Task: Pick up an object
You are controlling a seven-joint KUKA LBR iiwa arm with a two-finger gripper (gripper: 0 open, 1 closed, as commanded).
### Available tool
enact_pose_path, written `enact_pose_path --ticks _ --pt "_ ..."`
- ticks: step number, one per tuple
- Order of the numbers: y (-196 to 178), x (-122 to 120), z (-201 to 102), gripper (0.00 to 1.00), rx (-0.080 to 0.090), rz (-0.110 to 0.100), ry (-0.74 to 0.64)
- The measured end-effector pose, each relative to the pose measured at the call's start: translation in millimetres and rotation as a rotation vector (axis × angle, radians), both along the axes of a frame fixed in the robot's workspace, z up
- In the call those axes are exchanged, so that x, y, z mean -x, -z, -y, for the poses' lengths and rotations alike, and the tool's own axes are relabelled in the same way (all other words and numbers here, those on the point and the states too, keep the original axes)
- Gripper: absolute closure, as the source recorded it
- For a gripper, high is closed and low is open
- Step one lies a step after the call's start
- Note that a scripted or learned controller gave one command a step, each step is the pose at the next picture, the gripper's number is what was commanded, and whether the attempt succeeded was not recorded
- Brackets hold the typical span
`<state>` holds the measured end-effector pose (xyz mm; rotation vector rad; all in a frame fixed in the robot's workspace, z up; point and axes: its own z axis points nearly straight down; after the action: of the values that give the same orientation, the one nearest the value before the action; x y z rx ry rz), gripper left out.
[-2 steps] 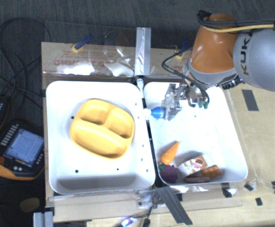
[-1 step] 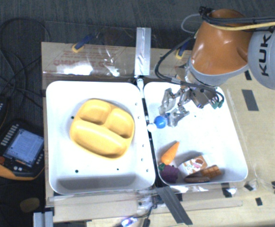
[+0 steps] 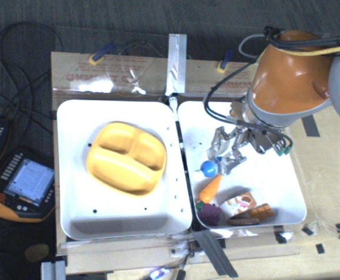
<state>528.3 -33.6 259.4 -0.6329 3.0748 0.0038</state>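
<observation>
My gripper (image 3: 224, 158) hangs over the right bin (image 3: 287, 174), under the orange wrist band (image 3: 290, 77). Its two metal fingers stand apart, open, with nothing between them. A small blue ball (image 3: 208, 168) lies just below and left of the fingertips, close to them. An orange carrot (image 3: 211, 188) lies slanted beneath the ball. A purple piece (image 3: 211, 214) sits at the bin's front left corner. Beside it lie a small printed packet (image 3: 240, 203) and a brown piece (image 3: 253, 214).
The left bin (image 3: 70, 156) holds a large yellow divided dish (image 3: 126, 157). A dividing wall (image 3: 181, 162) runs between the two bins. A handheld controller (image 3: 21, 185) and cables lie off the bench to the left. Clamps (image 3: 103, 52) sit at the back edge.
</observation>
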Motion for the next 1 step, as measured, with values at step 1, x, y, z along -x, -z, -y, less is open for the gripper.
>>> enact_pose_path --ticks 1 --pt "-20.7 29.3 35.2 1.00 0.002 0.001 -0.187"
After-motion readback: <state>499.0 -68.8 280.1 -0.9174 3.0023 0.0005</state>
